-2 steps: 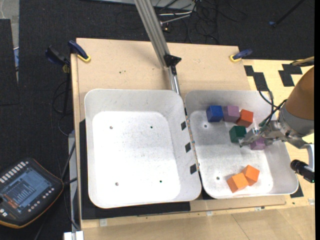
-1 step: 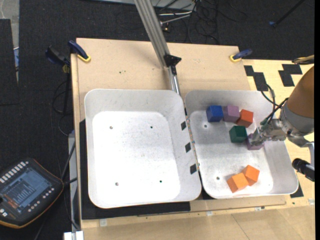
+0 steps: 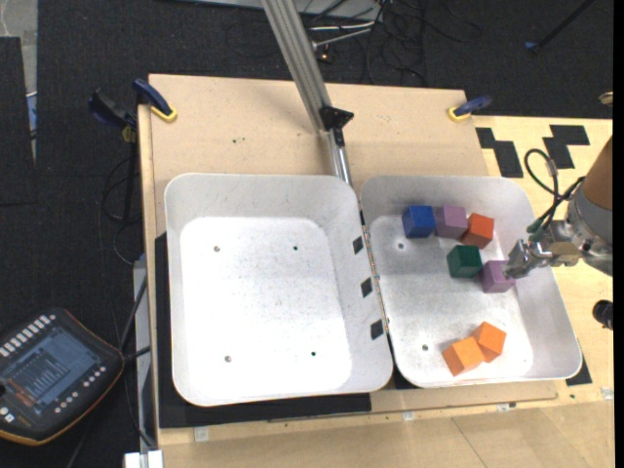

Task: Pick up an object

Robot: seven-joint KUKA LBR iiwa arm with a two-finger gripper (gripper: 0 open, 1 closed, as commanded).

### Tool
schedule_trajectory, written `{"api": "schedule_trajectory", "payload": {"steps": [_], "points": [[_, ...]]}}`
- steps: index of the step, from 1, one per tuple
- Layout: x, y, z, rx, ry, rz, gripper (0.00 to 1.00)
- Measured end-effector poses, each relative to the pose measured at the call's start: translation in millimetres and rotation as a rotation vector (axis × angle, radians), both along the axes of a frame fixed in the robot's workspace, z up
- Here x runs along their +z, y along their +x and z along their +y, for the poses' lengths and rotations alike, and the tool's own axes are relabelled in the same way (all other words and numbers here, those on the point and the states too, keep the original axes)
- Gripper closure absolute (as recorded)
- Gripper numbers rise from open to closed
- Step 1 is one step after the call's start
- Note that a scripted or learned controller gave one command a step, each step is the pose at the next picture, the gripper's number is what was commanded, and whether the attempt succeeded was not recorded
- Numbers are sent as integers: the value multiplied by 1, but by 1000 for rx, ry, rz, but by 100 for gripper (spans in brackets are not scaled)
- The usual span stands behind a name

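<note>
Over the right bin point(image 3: 546, 344), the gripper point(image 3: 520, 261) sits against a purple block point(image 3: 496, 276); whether it is clamped I cannot tell. A good grasp needs that block centred, clear of the green block point(image 3: 465, 260).

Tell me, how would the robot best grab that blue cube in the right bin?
From straight above, I'd guess, pinching the blue cube across its near and far faces. Those look free, while a purple cube sits close against its right side, leaving no room for a finger there.
</note>
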State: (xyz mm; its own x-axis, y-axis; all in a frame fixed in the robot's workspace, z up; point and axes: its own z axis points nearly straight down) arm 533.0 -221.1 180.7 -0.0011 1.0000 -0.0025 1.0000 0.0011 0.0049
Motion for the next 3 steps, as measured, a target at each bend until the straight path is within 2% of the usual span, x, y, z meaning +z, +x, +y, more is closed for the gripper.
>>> {"api": "schedule_trajectory", "payload": {"steps": [1,3], "points": [[28,1,0,1,0,0,100],[47,26,94,7,3,1,100]]}}
